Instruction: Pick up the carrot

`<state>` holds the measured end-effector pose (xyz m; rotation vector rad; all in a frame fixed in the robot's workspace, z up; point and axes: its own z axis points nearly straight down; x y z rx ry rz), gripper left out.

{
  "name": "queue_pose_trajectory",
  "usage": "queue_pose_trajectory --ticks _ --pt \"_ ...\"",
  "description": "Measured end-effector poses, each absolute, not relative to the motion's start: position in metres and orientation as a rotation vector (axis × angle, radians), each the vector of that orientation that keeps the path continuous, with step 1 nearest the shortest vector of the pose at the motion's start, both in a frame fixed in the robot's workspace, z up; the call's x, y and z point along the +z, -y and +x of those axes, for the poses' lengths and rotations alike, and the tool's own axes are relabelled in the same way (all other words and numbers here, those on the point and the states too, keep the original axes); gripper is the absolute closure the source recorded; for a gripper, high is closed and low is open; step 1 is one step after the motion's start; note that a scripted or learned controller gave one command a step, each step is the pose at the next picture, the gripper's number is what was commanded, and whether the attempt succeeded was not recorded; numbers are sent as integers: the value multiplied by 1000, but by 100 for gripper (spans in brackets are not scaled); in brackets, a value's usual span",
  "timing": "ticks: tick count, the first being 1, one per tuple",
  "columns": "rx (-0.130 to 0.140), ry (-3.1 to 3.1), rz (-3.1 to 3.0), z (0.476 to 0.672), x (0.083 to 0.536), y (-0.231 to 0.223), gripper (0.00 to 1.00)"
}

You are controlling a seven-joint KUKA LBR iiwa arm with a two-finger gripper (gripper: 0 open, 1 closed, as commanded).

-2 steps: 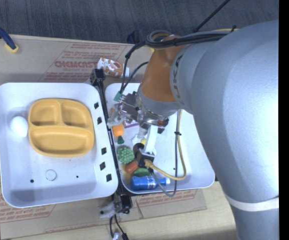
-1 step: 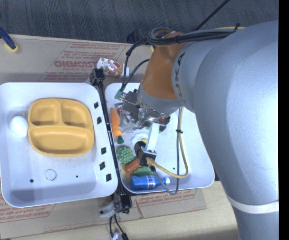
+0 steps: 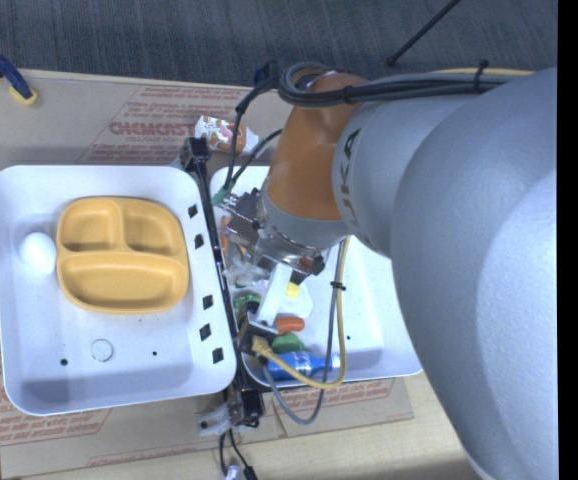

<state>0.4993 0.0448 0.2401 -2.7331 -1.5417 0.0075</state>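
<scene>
A small orange piece that looks like the carrot (image 3: 290, 323) lies in the right bin (image 3: 369, 343), near its front left part. The gripper (image 3: 246, 273) hangs low over that bin's left side, just above and left of the carrot. The arm's wrist and bulky grey body cover most of the right bin, so much of its contents is hidden.
Beside the carrot sit a green item (image 3: 287, 343) and a blue item (image 3: 307, 365). The left bin (image 3: 29, 368) holds a yellow divided plate (image 3: 122, 253) and a white ball (image 3: 37, 252). A black-marked divider wall (image 3: 214, 268) separates the two bins.
</scene>
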Motion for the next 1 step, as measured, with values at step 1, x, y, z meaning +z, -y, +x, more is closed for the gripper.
queue_pose_trajectory --ticks 1 --pt "4 1734 -2617 476 273 -5 100"
